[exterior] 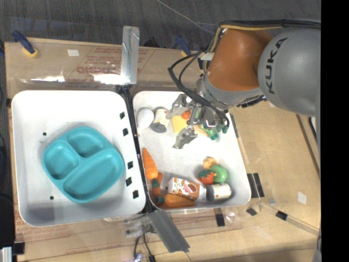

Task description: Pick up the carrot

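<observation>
The carrot [149,166] is a short orange piece lying along the left wall of the right bin [240,157], about halfway down. My gripper [181,123] hangs over the upper middle of that bin, up and to the right of the carrot and well apart from it. Its two grey fingers [184,137] stand spread, so it is open. A flat yellow piece [179,124] lies under the gap between them, with a small orange bit beside it. The carrot is not between the fingers.
A white egg [145,116] and a small grey cup [159,122] lie left of the gripper. At the bin's front are a labelled bottle [184,188], a long orange item [174,202], toy fruit [215,172] and a can [221,191]. A teal divided plate [82,162] fills the left bin [27,119].
</observation>
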Tool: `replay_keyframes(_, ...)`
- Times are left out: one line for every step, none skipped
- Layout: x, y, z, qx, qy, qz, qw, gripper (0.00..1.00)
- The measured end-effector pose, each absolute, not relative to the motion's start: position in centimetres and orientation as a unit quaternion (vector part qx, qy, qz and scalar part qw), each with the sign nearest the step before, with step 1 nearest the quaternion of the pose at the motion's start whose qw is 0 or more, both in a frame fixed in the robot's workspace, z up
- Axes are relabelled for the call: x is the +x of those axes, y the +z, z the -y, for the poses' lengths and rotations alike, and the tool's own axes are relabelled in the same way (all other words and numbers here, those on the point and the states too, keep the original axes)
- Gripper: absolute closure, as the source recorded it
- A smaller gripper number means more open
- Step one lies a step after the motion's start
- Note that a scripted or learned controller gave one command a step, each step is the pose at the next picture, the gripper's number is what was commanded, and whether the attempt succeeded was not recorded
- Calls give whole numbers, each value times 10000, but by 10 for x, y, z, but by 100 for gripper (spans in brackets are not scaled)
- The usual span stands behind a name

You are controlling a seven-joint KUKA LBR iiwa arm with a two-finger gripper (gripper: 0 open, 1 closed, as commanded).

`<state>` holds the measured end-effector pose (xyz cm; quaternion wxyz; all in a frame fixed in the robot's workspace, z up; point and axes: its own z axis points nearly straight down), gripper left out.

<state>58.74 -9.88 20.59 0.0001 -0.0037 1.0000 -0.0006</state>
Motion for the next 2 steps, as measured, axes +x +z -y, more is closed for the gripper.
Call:
replay_keyframes(594,169,147,1,0,-10000,-18,0)
replay_keyframes(560,92,200,-590,0,-9983,-7,0)
